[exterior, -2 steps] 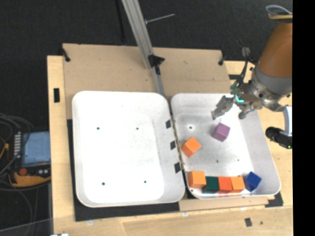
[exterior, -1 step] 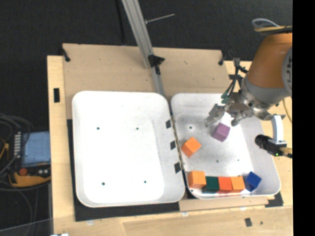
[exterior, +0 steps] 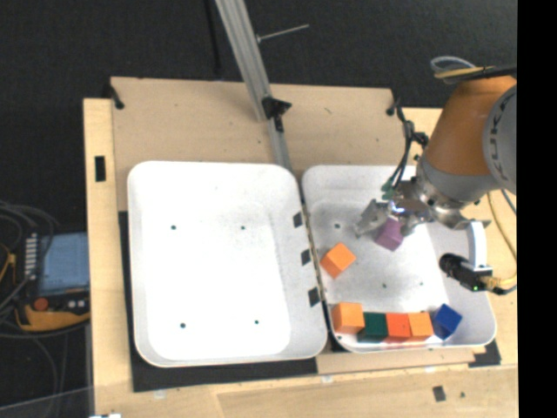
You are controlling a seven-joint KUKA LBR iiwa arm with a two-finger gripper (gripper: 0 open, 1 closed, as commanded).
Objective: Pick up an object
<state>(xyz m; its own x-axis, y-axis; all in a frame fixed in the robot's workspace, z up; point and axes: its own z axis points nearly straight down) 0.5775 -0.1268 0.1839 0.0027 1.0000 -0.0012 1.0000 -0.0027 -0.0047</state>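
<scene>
I see the claw (exterior: 385,225) clamped on a purple block (exterior: 390,232), lifted over the right bin (exterior: 348,181). Below, an orange block (exterior: 338,259) sits alone near its left wall.
</scene>
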